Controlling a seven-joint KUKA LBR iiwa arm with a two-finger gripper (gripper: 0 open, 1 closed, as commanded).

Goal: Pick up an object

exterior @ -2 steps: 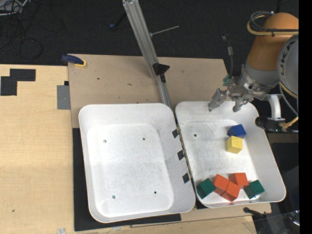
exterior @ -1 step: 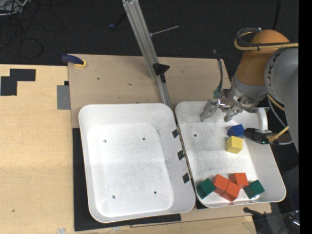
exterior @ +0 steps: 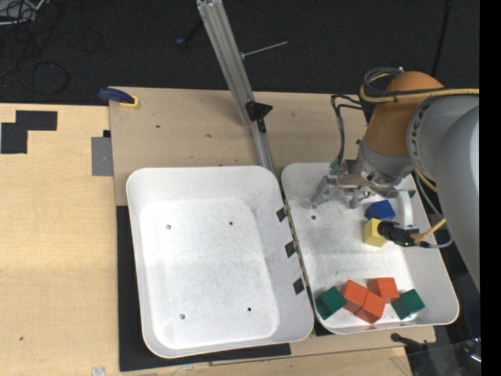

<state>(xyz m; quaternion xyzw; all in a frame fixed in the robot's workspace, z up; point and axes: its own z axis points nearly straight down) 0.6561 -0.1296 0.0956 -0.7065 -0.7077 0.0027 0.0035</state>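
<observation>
reaching in from 3 o'clock, wrist bent over right bin (exterior: 446, 308) | gripper (exterior: 338, 188) hanging low at bin's 12 o'clock | fingers: can't tell, honestly | blue block (exterior: 380, 208) sitting just beside, at 3 o'clock

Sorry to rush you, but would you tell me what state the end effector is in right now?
End effector: low in the right bin, cannot be told whether open or closed; nothing visibly held.

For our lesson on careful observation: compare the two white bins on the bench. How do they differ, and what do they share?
The left bin shows bare white floor; the right bin holds coloured blocks. The gripper hangs over the right bin, not the left bin. The left bin looks wider in this view. Both are shallow, white, round-cornered, side by side.
</observation>
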